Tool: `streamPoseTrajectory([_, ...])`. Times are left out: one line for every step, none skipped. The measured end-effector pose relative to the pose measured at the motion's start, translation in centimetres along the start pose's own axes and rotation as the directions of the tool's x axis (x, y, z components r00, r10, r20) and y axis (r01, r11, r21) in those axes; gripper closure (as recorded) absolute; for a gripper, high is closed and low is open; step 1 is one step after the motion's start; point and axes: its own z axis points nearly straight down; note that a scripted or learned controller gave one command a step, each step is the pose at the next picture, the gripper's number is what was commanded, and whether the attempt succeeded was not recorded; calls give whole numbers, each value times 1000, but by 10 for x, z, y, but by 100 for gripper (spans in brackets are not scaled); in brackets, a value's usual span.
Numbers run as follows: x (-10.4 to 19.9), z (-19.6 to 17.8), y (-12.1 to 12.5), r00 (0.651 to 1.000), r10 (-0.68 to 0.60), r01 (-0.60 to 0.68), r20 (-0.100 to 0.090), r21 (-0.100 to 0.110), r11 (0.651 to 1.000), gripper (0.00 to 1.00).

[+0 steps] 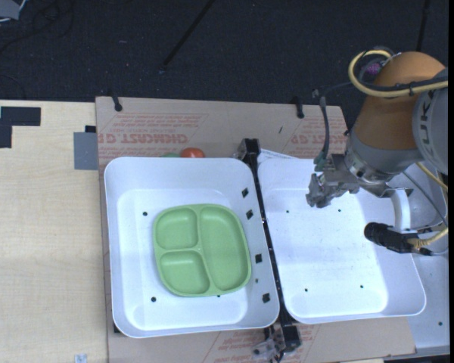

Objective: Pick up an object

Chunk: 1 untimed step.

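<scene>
A light green divided plate [201,249] with three compartments lies flat in the middle of the left white bin [129,203]. My gripper [318,196] hangs over the upper part of the right white bin [340,278], well to the right of the plate and across the divider from it. I see nothing between its fingers. The grey arm with its orange band reaches in from the upper right.
A small red-orange object [191,153] and a bit of green beside it sit just behind the left bin's far rim on the cardboard sheet [174,127]. A black divider rail [259,233] runs between the two bins. Pale wooden bench top lies to the left.
</scene>
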Motion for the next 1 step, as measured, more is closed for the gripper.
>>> streamPoseTrajectory([45, 9, -5, 1000, 0, 0, 0, 1, 1000, 100])
